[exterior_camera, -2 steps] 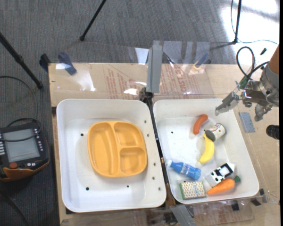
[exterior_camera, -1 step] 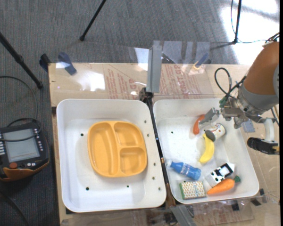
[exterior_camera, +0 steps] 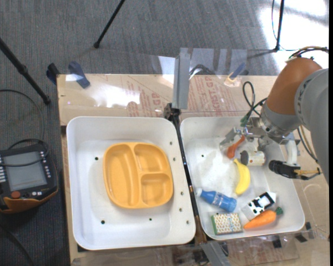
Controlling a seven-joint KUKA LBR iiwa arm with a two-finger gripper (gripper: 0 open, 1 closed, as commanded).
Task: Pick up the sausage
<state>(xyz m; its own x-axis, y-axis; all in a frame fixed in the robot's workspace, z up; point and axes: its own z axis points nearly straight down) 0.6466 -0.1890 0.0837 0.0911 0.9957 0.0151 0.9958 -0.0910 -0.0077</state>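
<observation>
The sausage [exterior_camera: 235, 147] is a short red-orange piece, slanting down to the left in the upper middle of the right bin [exterior_camera: 202, 132]. Its upper end sits between the fingers of my gripper [exterior_camera: 239, 139], which reaches in from the right and looks shut on it. The lower end of the sausage points at the bin floor, next to a crumpled clear bag [exterior_camera: 216, 170].
Below the gripper lie a banana [exterior_camera: 242, 177], a blue bottle [exterior_camera: 218, 200], a black-and-white carton [exterior_camera: 261, 204], a carrot [exterior_camera: 261, 219] and a green patterned box [exterior_camera: 226, 223]. A white cylinder [exterior_camera: 254, 158] sits just under the wrist. The left bin [exterior_camera: 83, 148] holds a yellow divided plate [exterior_camera: 137, 174].
</observation>
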